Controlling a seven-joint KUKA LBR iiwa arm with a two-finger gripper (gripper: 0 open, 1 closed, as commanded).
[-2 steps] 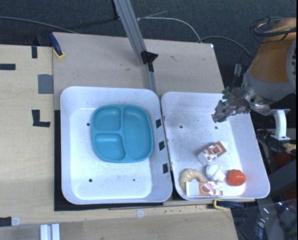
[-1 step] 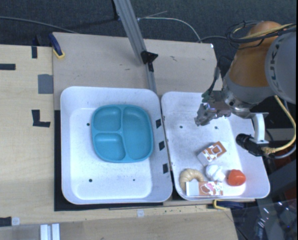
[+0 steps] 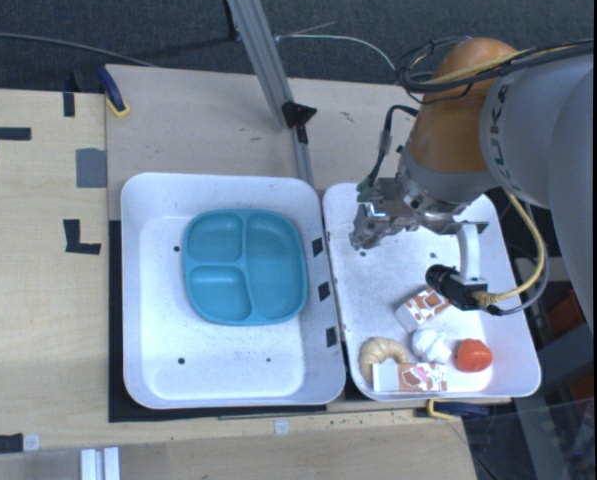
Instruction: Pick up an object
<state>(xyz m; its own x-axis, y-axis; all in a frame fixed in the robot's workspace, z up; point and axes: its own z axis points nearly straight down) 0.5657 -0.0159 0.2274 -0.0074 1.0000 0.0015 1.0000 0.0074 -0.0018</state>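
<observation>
From the overhead camera you see the arm's hand (image 3: 366, 230) low over the upper left part of the right shallow white bin (image 3: 350, 298), its dark fingers close together, apparently with nothing between them, though the view is blurry there. Your candidates lie clustered at that bin's near end, well apart from the hand: a small white-and-brown carton (image 3: 422, 307), a round red tomato-like ball (image 3: 472, 355), a tan croissant-shaped piece (image 3: 380, 349), and a white-and-red packet (image 3: 414, 376). The left white bin (image 3: 143, 298) holds a teal three-compartment plastic plate (image 3: 245, 266).
</observation>
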